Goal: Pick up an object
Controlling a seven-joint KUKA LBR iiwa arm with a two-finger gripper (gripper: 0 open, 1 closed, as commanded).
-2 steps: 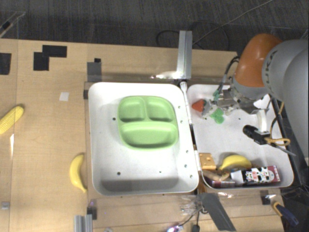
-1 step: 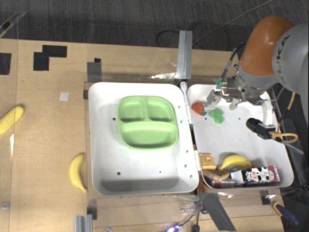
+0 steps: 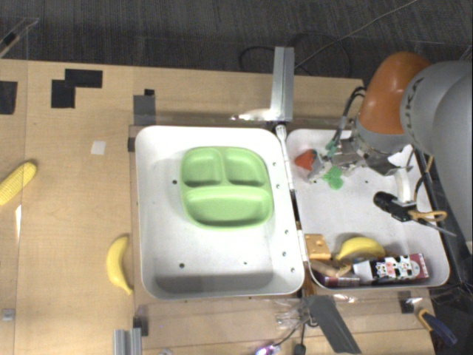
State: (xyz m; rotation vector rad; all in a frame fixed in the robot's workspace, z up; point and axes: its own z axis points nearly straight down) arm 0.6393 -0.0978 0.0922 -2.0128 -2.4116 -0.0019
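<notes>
Camera view. Tabletop (image 3: 66,220) of pale wood carries two shallow white bins side by side.

Left bin (image 3: 148,198): one green divided plate (image 3: 222,186), lying flat in the upper middle of the bin, well clear of the rim.

Right bin (image 3: 355,217): the arm (image 3: 440,109) enters from the right, with its orange band (image 3: 388,98) above the bin's far right corner. The hand (image 3: 338,157) is low over the far half of this bin. Whether it is released or clenched cannot be told, and nothing is seen grasped in it.

A red object (image 3: 304,158) lies just left of the hand, near the wall shared with the left bin. A small green piece (image 3: 334,177) lies on the bin floor just beside the hand, on its near side; contact cannot be confirmed.

Along the near wall of the same bin, well apart from the hand, are a wooden block (image 3: 316,246) in the left corner, a banana (image 3: 360,248) beside it, and a printed carton (image 3: 395,268) lying flat to the right.

Outside the bins, a second banana (image 3: 117,263) lies on the tabletop just beside the left bin's near left corner, and a yellow corn cob (image 3: 16,183) lies at the left edge of the view.
</notes>
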